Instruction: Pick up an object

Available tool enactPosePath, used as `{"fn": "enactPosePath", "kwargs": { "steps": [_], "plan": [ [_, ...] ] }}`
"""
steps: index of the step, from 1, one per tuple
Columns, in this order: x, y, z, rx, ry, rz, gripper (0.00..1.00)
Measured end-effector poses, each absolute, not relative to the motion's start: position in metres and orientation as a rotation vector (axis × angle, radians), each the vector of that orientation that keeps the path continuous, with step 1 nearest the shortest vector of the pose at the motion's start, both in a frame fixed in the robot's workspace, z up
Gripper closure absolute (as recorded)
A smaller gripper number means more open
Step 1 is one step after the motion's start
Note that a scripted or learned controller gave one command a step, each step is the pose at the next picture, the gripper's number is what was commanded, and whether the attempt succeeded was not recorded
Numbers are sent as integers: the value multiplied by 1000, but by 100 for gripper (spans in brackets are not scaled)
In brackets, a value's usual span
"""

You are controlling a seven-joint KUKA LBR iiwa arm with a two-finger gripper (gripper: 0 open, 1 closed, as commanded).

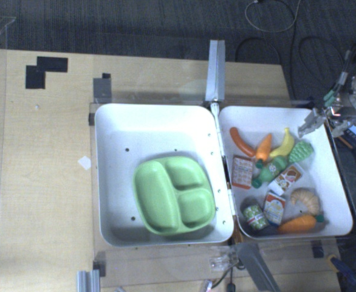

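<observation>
The gripper [311, 125] hangs over the upper right part of the right bin [343, 193]; whether it is clenched or released cannot be told, and nothing shows in its grasp. Just beside it at seven o'clock lie a green textured toy [301, 151] and a banana [283, 143]. Farther toward eight o'clock are a carrot [263, 146] and a sausage [242, 141]. The left bin [111, 163] bears a green divided plate [174, 194].

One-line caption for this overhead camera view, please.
Gripper hovers at the upper right edge of the right bin of toy food; the left bin holds a green divided plate.
</observation>
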State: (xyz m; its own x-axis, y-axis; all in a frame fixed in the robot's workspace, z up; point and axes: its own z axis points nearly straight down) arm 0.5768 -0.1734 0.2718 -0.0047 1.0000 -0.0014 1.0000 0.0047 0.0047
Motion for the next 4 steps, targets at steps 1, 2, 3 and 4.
{"fn": "enactPosePath", "kwargs": {
  "steps": [1,2,3,4],
  "plan": [
    [601,-128,166,2244,2196,3,0],
    [595,-125,94,2175,2263,4,0],
    [597,-124,106,2170,2261,10,100],
    [615,-31,235,2246,2191,8,100]
  ]
}}
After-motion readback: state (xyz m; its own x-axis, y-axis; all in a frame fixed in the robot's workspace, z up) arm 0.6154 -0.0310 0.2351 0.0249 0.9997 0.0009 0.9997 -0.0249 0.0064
